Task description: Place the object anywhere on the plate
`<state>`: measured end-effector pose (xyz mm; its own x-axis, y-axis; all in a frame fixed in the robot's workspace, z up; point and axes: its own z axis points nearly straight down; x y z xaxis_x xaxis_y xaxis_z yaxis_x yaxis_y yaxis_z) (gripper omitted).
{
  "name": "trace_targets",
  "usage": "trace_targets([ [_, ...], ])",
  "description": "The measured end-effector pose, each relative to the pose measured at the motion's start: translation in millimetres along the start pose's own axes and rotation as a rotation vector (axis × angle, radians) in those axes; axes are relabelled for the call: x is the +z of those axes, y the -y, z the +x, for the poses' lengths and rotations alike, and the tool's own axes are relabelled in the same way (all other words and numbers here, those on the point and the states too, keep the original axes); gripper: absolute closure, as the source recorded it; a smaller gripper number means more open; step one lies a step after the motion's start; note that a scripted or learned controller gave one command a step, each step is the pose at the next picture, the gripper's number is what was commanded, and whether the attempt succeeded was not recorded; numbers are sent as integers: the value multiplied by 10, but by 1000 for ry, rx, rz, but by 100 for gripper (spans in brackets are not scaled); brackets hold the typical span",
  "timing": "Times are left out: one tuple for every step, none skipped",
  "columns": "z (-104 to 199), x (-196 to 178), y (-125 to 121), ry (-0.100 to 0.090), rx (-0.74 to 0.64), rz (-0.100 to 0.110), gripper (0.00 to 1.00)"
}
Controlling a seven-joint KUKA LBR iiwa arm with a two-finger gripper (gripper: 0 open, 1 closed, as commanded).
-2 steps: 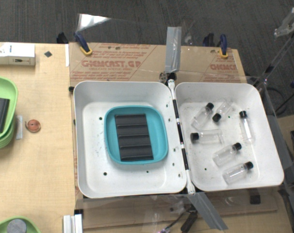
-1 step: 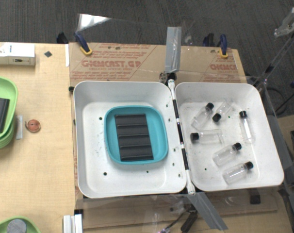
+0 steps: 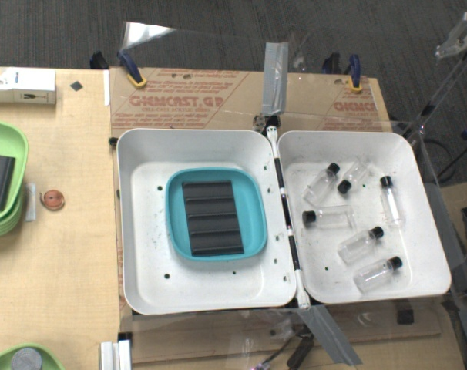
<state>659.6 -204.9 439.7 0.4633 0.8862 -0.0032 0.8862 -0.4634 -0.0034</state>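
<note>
So nothing is picked yet: next I must fetch a vial (image 3: 379, 273) from the right bin (image 3: 418, 156) for the teal plate (image 3: 253, 206).

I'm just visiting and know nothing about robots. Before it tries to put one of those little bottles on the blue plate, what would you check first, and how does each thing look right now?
1. Teal square plate with a black ribbed insert sits flat in the left white bin: ok.
2. Clear glass vials with black caps lie in the right white bin: ok, about six.
3. A vial lies apart from the others for picking, such as the one near the front: ok.
4. Plate surface free of vials: ok.
5. A vial already picked up: not ok, all lie in the bin.
6. Vials intact: cannot tell, too small.
</note>
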Motion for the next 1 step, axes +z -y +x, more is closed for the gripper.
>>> trace_targets([
  [0,0,0,0,0,0,0],
])
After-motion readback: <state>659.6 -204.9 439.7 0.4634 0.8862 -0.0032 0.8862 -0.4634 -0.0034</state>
